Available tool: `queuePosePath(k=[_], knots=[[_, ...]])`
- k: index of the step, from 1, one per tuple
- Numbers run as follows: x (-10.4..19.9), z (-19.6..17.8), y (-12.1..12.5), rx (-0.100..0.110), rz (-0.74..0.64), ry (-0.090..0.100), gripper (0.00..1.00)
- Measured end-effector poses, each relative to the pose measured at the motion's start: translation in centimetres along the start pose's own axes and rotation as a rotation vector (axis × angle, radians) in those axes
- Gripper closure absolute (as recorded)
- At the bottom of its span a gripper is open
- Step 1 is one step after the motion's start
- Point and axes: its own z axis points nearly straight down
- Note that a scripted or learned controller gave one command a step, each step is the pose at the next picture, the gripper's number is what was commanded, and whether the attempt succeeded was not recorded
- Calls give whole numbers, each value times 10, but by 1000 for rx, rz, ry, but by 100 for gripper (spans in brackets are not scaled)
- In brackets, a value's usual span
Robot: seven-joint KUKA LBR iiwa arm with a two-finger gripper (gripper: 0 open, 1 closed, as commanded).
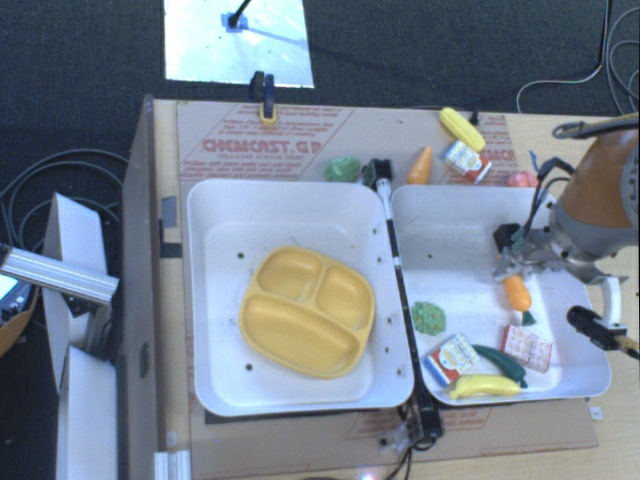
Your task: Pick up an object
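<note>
My gripper hangs over the right bin, near its right side, on the grey arm with the orange band. An orange toy carrot lies directly below the gripper, touching or nearly touching its tip. Lower in the same bin lie a green leafy toy, a red-and-white packet, a second small packet, a dark green vegetable and a yellow banana. The left bin holds a yellow divided plate.
Behind the bins, on the cardboard, lie a yellow toy corn, a small carrot, a packet, a green toy and a pink item. A black clip sits on the rims between the bins.
</note>
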Motion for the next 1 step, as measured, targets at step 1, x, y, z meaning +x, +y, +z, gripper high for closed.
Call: queuePosePath(k=[1], knots=[[32,12,34,11,-4,5,100]])
